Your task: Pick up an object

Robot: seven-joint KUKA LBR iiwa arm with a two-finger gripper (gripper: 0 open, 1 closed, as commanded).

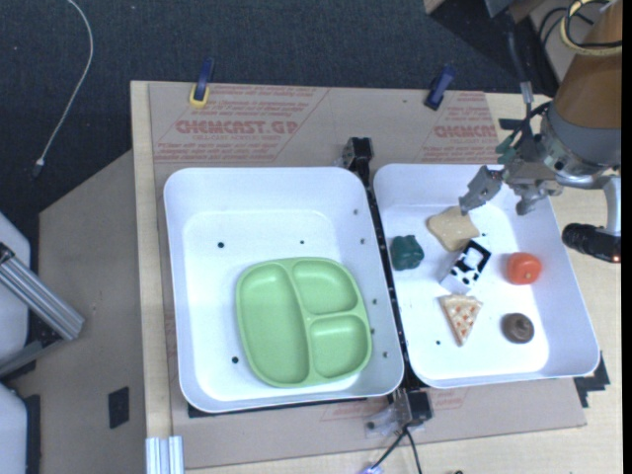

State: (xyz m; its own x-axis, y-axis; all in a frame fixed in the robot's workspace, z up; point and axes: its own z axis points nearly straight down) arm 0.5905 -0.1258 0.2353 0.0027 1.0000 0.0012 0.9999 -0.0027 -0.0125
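end effector [507,190] spread open over right white bin [563,349], gripping nothing. tan bread-like piece [452,229] just beside left finger. nearby: dark green lump [406,253], orange-red ball [523,268], pizza-slice wedge [460,317].

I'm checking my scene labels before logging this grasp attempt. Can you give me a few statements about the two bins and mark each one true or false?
1. The green divided plate lies in the left bin. True.
2. The orange-red ball sits in the left bin. False: it is in the right bin, near its right side.
3. The gripper is above the upper part of the right bin. True.
4. The pizza slice rests on the green divided plate. False: it lies on the floor of the right bin, below the black-and-white toy.
5. The dark green toy lies in the right bin near the divide between the bins. True.
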